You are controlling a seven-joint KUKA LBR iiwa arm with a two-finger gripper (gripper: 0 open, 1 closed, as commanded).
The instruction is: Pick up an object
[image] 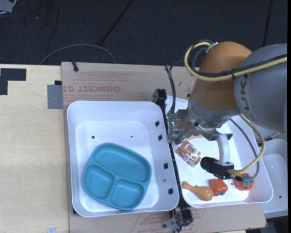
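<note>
Two white bins are set side by side on the bench. A blue plate (117, 176) with three parts is laid flat in the left bin (111, 111). The grey arm (262, 91) is stretched in from the right and is hung over the right bin (233, 201). The gripper (177, 131) is seen over that bin's left side, close to the wall between the bins. Whether it is spread or pressed together cannot be told. A small packet (188, 153) with orange and white marks is seen tilted just under the gripper in the picture. Whether it is touched by the gripper cannot be told. By the front wall of the right bin, three toys are lined up. A tan drumstick (197, 190) is placed on the left, a red toy (218, 186) just beside it, and a little tomato (244, 181) on the right.
</note>
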